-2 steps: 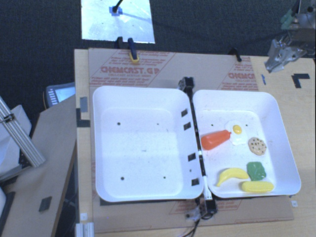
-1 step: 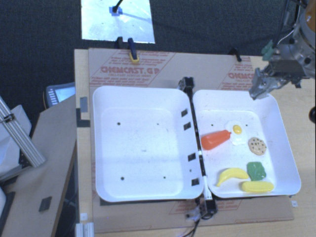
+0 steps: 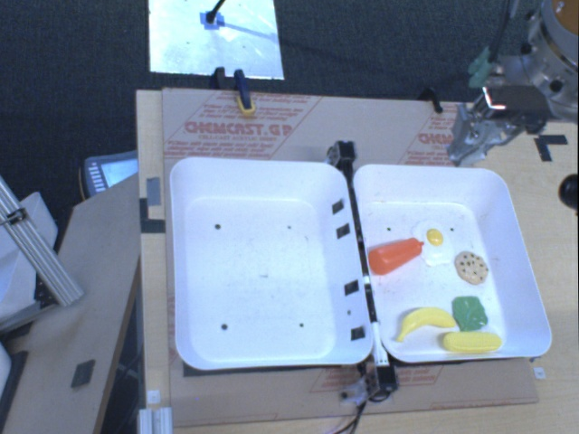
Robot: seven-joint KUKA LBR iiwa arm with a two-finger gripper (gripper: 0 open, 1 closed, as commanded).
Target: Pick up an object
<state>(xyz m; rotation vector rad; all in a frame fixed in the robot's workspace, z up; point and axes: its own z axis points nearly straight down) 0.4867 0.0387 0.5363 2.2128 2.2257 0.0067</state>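
Carrot (image 3: 395, 257) sits in right bin (image 3: 507, 197), near the divider; looks like light, rigid, slick plastic, so grip across the thick middle. Tool (image 3: 470, 143) hovers past the bin's far rim, holding nothing; opening not discernible.

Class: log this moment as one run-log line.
gripper: above right bin's far rim | holding: nothing seen | carrot, egg, cookie, banana: in bin

A bench top (image 3: 109, 242) of pale wood is seen covered by a brown printed cardboard sheet (image 3: 271, 120), surrounded at 12 and 9 o'clock by dark carpeted floor (image 3: 72, 52). A shiny square metal plate (image 3: 215, 25) lies on the floor at 11 o'clock. An aluminium profile bar (image 3: 32, 242) is seen slanting at 9 o'clock, beside a small lit screen (image 3: 109, 172).
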